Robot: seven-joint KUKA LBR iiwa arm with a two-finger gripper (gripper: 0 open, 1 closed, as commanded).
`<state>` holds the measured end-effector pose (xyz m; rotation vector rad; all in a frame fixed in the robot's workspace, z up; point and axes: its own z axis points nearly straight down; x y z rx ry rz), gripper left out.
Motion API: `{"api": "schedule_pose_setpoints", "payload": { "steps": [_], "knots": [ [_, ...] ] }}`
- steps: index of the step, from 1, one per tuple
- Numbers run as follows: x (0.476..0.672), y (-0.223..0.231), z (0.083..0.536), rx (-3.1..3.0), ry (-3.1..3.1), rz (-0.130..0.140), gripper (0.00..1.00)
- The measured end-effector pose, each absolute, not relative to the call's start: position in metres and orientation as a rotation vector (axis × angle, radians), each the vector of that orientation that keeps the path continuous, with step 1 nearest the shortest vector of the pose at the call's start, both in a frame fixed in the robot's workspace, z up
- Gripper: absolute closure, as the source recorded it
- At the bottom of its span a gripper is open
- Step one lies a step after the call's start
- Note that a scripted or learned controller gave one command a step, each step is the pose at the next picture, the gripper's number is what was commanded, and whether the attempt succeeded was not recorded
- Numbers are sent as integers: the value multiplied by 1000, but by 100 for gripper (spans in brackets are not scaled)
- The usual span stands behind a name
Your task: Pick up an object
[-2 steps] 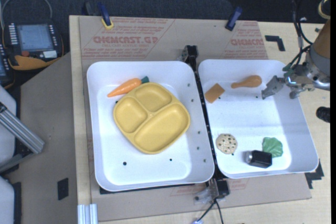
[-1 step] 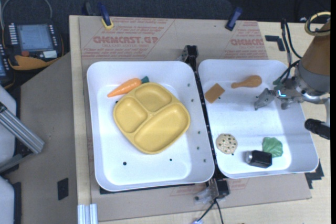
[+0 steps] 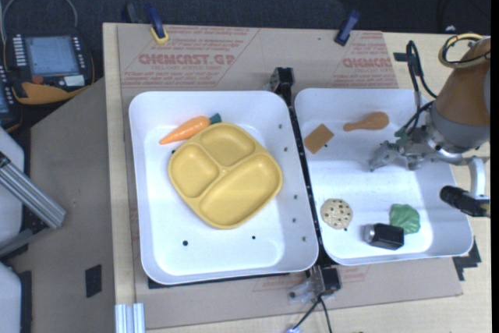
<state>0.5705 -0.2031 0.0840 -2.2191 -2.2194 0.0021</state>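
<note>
the wooden spoon (image 3: 366, 122) lies just up-left of the gripper (image 3: 387, 157); its fingers look spread and empty. centre over the handle, then descend squarely.

Two shallow white bins sit side by side: the left bin (image 3: 148, 191) and the right bin (image 3: 437, 242). In the left bin there is one yellow divided plate (image 3: 224, 175) and one toy carrot (image 3: 184, 129), lying at the plate's eleven o'clock. The right bin carries five small things: one tan wooden spoon-like piece (image 3: 367, 122) at its twelve o'clock, one brown cracker-like square (image 3: 318, 139) at ten o'clock, one speckled cookie (image 3: 336, 213) at seven o'clock, one black block (image 3: 383, 235) at six o'clock, and one green leafy piece (image 3: 405, 217) at five o'clock.
</note>
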Motion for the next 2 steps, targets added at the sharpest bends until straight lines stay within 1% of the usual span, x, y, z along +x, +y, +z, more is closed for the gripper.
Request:
{"api": "schedule_pose_setpoints", "payload": {
  "steps": [1, 2],
  "knots": [
    [572, -203, 95, -2222, -2223, -1, 100],
    [570, -202, 159, -2225, -2227, -4, 100]
  ]
}}
